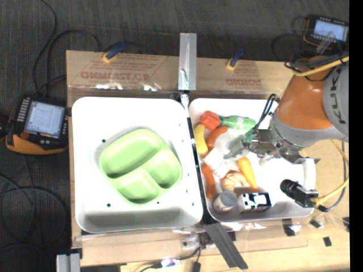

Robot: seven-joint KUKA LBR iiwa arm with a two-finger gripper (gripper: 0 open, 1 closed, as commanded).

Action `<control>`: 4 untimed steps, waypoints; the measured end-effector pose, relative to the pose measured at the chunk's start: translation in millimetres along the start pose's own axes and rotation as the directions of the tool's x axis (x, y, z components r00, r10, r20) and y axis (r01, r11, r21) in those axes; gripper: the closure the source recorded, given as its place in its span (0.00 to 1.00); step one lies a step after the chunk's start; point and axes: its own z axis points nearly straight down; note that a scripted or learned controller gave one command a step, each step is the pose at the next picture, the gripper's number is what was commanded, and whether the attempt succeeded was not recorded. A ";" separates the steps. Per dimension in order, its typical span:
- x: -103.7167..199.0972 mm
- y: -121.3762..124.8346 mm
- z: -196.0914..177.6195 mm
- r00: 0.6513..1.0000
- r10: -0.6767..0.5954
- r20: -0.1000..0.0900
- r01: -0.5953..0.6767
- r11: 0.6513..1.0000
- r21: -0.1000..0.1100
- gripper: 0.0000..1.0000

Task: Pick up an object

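Note:
The right bin (306,211) holds a heap of toy foods: a red-orange pepper (210,119), a green vegetable (238,122), a yellow banana (199,139), an orange carrot (247,172), a beige bulb (232,181), a grey cup (226,199) and a black-and-white box (253,200). My gripper (243,146) reaches in from the right and sits low over the heap's middle, just below the green vegetable and above the carrot. The wrist hides whatever lies under it.
The left bin (85,123) holds a light green divided tray (140,164). A metal divider post (187,61) stands behind the bins. A black part of the arm (295,191) hangs over the right bin's lower right corner.

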 end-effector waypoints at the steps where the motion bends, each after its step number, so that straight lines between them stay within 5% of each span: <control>1: -66.5 39.0 105.6 0.998 0.064 0.000 -0.064 0.998 0.000 0.00; 2: -38.7 55.0 98.7 0.996 0.088 -0.001 -0.088 0.996 -0.001 0.00; 3: -37.2 54.2 91.2 0.996 0.087 -0.003 -0.087 0.996 0.003 1.00; 4: -8.8 3.0 -0.5 1.000 0.013 -0.001 -0.013 1.000 -0.001 1.00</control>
